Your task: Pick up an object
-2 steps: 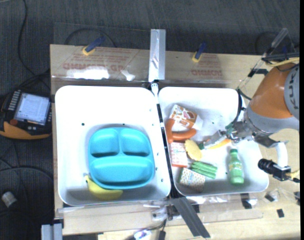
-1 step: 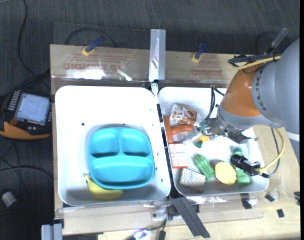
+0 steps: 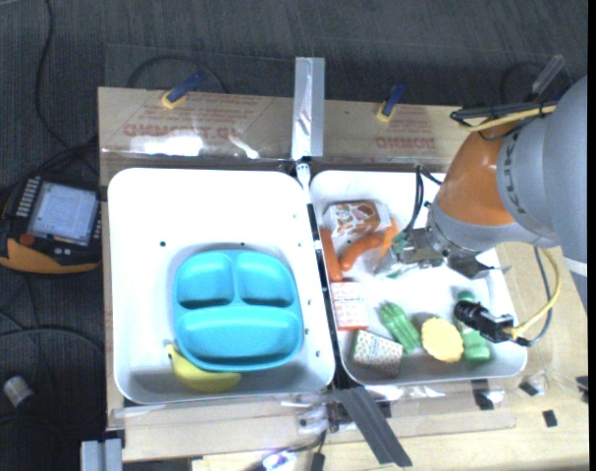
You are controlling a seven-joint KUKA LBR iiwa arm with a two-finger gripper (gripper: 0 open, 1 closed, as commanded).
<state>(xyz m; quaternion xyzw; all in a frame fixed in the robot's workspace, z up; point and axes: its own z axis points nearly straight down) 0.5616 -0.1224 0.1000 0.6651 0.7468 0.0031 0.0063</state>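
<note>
Camera view looks down on a desk (image 3: pixel 229 124) bearing two shallow white bins side by side. The grey arm (image 3: pixel 543 165), with its orange band (image 3: pixel 474 186), reaches in from the right over the right bin (image 3: pixel 430 290), and the gripper (image 3: pixel 407 249) hangs low in that bin's upper half. Whether the gripper is released or clenched cannot be told from this angle, and nothing can be seen held in it.

Just left of the gripper lies an orange carrot-shaped piece (image 3: pixel 359 249), slanted, with its upper end close to the gripper. A snack packet (image 3: pixel 353 220) printed in orange and white lies above the carrot-shaped piece and touches it, near the bin's top left corner. Lower along the left wall sits a small red-and-white card (image 3: pixel 348 307). Across the bin's bottom run a white wedge with green print (image 3: pixel 376 351), a ridged green cucumber-like piece (image 3: pixel 400 325), a round yellow piece (image 3: pixel 441 340) and a small green piece (image 3: pixel 476 350); the last two touch.

The left bin (image 3: pixel 140 263) holds a blue divided plate (image 3: pixel 239 307) near its middle. A yellow banana-like piece (image 3: pixel 201 373) peeks out from under the plate's lower left corner.

A handheld controller with a screen (image 3: pixel 52 219) lies on the dark floor to the left of the desk.
</note>
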